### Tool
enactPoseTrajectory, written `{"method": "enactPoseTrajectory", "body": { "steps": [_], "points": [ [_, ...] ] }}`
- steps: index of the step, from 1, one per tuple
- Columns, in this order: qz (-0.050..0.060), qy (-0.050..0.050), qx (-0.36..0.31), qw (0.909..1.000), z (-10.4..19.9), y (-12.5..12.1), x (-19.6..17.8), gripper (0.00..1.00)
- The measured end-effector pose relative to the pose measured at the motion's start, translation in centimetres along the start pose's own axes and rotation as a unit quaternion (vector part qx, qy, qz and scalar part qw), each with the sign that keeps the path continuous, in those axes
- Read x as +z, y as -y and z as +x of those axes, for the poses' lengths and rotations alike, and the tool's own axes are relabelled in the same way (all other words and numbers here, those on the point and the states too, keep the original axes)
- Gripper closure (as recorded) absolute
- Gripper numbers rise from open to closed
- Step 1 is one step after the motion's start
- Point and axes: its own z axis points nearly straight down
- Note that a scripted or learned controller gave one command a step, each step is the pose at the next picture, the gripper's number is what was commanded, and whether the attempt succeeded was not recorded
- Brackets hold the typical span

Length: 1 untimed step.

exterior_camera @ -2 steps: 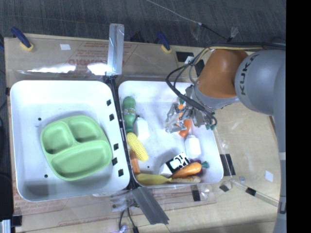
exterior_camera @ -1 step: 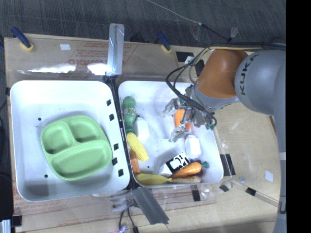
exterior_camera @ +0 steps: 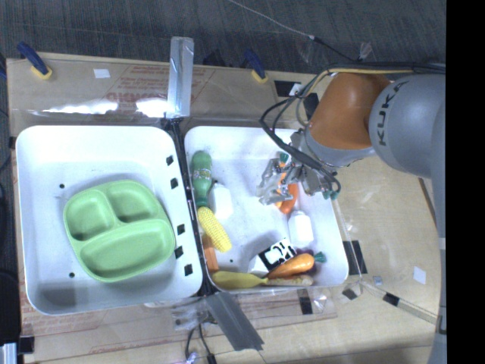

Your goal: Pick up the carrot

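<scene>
Over the right bin (exterior_camera: 333,226), hand (exterior_camera: 279,184) sits low near something orange, grip state unreadable; carrot (exterior_camera: 292,265) lies well apart by the front wall, so shift there, align along it, descend slowly.

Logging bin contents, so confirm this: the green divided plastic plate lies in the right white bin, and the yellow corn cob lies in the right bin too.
Wrong on the plate. The camera view shows the green divided plastic plate in the left white bin. The yellow corn cob does lie in the right white bin, as stated.
</scene>
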Motion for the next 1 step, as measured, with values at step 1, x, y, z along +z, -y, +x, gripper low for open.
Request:
{"method": "enactPoseTrajectory", "body": {
  "steps": [1],
  "points": [
    [0.000, 0.000, 0.000, 1.0000, 0.00, -0.02, 0.02, 0.00]
  ]
}}
